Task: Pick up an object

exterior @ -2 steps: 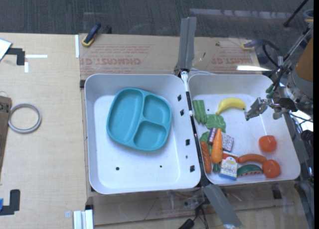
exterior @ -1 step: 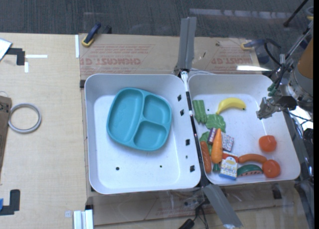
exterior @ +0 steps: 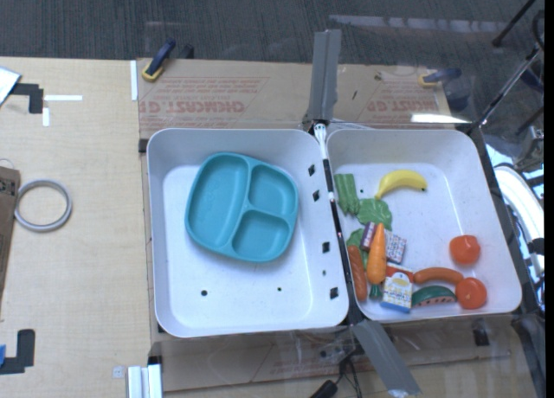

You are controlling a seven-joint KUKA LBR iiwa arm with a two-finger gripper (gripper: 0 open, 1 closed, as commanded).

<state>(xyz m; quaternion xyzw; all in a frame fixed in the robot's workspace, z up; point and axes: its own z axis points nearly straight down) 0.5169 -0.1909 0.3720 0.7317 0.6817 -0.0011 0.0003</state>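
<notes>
Claw state: cannot tell. Left bin [exterior: 160,240] holds a blue plate [exterior: 242,208]. Right bin [exterior: 485,215] holds banana [exterior: 402,182], carrot [exterior: 376,258], possibly a tomato [exterior: 465,249].

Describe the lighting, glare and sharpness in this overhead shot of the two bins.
Camera view: even, soft light; the teal plate casts only a faint shadow on the left bin. Bright glare washes out the area past the right bin, at the right. Small toys near the banana look slightly soft.

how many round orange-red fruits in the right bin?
2. One orange-red ball sits alone near the right wall; the other is in the front right corner beside the sausage. More could hide under the pile.
</notes>
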